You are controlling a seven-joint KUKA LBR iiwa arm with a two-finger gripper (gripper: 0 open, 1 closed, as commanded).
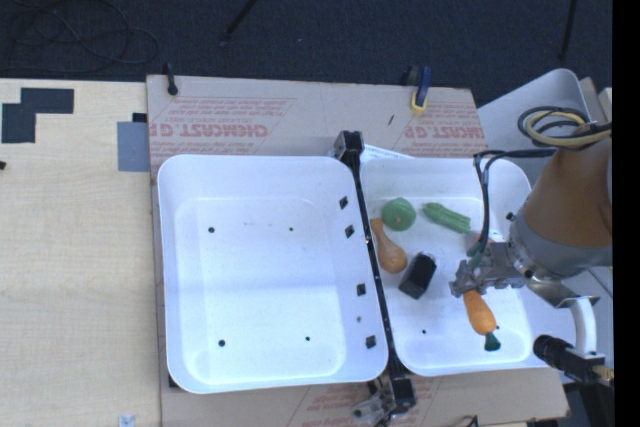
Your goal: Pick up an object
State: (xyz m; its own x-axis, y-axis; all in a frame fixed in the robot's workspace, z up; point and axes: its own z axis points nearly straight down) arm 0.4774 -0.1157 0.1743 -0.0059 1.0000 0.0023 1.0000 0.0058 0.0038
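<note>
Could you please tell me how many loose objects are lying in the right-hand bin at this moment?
5: a green ball near the divider, a green pod to its right, a tan squash below the ball, a black block mid-bin, and a carrot under the gripper. The arm may hide more.

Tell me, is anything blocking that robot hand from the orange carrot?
Nothing visible does. The end effector sits right above the carrot in the right bin; the black block lies off to the side.
</note>
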